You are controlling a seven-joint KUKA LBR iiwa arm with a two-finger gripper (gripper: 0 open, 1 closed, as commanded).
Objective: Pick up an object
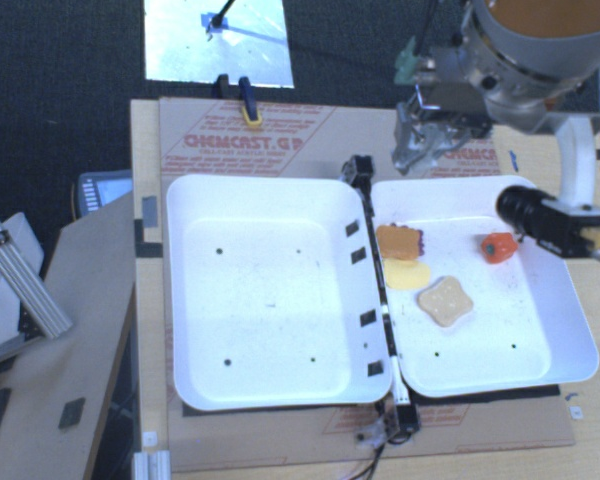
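The right bin (540, 353) holds several small items. An orange block with a purple edge (400, 241) lies near the bin's left wall, with a flat yellow piece (408, 275) just in front of it. A beige toast-shaped piece (445, 301) sits nearer the middle, and a small red-orange item (498, 248) lies towards the right. My gripper (421, 156) hangs high over the back rim of the right bin, well above and behind the items and touching none of them.
The left bin (270, 288) stands beside the right one, joined by a black clipped divider (372, 268). A black cylindrical device (540, 220) juts over the right bin's right side. A shiny plate (218, 26) and a yellow-blue clamp (250, 103) lie behind the bins.
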